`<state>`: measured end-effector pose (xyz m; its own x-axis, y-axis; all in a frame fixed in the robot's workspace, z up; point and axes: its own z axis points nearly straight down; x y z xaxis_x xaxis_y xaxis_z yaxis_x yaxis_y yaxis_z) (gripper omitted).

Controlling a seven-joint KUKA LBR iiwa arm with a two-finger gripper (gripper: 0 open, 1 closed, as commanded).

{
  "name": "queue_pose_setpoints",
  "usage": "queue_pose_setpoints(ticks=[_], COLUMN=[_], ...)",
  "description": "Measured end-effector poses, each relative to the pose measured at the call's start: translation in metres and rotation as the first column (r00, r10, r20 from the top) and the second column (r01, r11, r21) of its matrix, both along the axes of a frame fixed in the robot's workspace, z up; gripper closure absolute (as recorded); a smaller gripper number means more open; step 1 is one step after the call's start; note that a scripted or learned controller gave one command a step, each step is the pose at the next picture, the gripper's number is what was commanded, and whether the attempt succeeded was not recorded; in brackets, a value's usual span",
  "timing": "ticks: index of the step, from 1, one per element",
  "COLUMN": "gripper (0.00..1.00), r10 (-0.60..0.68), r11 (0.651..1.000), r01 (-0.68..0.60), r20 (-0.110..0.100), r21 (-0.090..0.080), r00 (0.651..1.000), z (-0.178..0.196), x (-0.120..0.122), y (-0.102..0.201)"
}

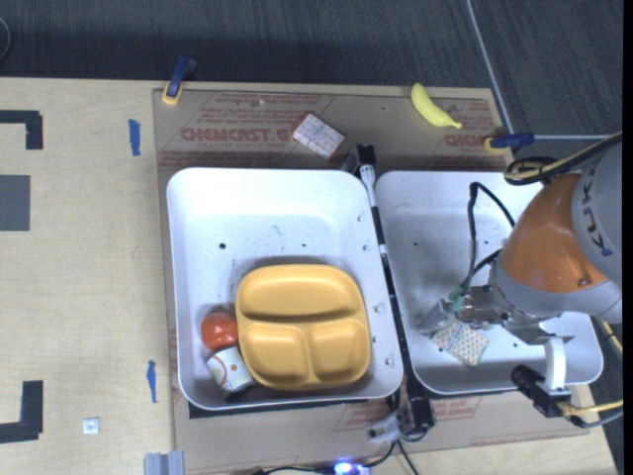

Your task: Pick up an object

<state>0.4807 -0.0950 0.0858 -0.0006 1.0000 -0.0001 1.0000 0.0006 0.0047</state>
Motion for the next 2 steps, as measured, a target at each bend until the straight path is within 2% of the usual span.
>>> queue_pose_setpoints(ticks=[1,2], gripper=[1.0,0.0], r10=[0.0,0.0], r11=[1.0,1.0], r01=[0.0,0.0], r20=[0.004,0.003], r21=[-0.001,-0.001], r00=[1.0,1.0], z=[0.0102,0.0101], x=[0.0013,0.0012], y=[-0.0002,-0.0001])
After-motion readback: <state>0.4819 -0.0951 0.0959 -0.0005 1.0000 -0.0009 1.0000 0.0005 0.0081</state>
